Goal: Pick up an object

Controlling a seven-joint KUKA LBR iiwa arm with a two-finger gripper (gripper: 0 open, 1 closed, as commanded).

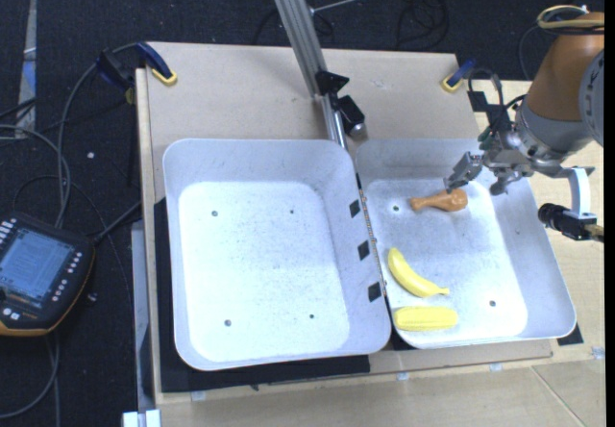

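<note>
Since the gripper (479,173) hangs over the right bin (538,252), can't tell its finger state from here. You've got the orange drumstick-shaped toy (440,202) just below-left of the tool, near touching. Centre over its fat end before descending. Banana (414,276) and yellow block (426,318) sit well further off.

One fixed camera looks down from above the bench (288,88) at a slant, far enough back to take in both white bins: the left bin (183,223) and the right bin (538,262) side by side. The arm (567,79) comes in from the right. Dark floor frames the bench on the left and top.
</note>
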